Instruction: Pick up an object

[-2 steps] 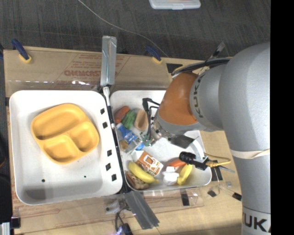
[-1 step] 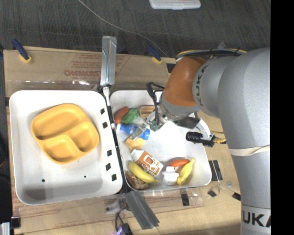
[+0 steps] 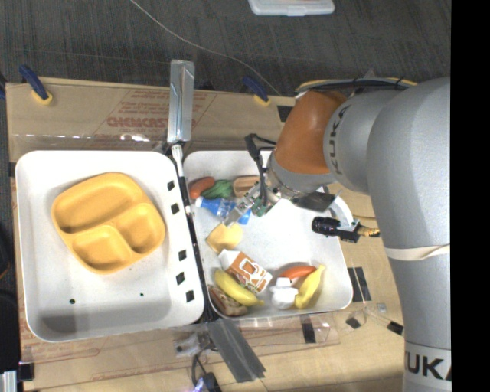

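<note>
Up top, dark grey carpeted floor (image 3: 92, 34) runs across the frame, with a thin cable (image 3: 191, 42) trailing over it. At the upper edge, right of centre, sits a pale flat lid-like piece (image 3: 291, 7). Below that, the desk (image 3: 99, 107) shows brown cardboard with faded red print, pinned by blue clamps (image 3: 34, 83) at upper left and centre. Lighting is even, shadows soft.

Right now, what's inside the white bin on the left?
The left bin holds one yellow divided tray, lying flat toward its far end. Whatever lies under the tray is covered, so I cannot tell what is there.
</note>
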